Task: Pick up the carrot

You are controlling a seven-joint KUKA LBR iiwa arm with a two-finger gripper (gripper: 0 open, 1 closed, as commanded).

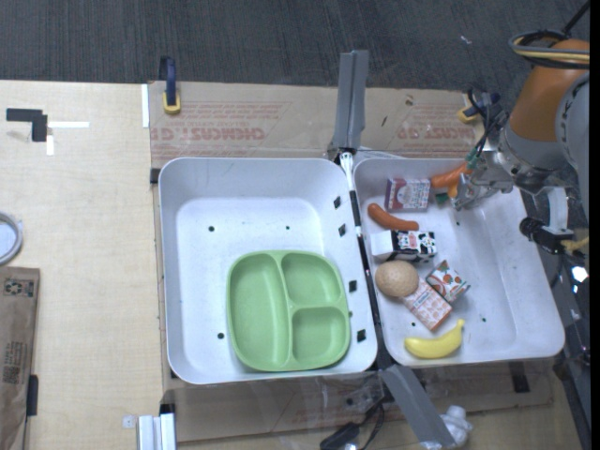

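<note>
Carrot (pixel 448 178) lying at the right bin's (pixel 525 279) twelve o'clock edge, just beside a small carton (pixel 409 194) at its nine o'clock. Hand (pixel 466 191) down right at the carrot's three o'clock end; whether spread or closed, cannot tell. Likely trouble: clipping only the tip against the wall, or nudging the carton.

Pale wooden bench (pixel 75 204) under cardboard sheet (pixel 262 120), beside dark floor (pixel 234 17).

We see an orange carrot (pixel 448 178), a yellow banana (pixel 435 343), a red sausage (pixel 393 218), a pale green plate (pixel 288 309) (three compartments), and a black-and-white cow-patterned carton (pixel 413 243) in white bins (pixel 187 251).
</note>
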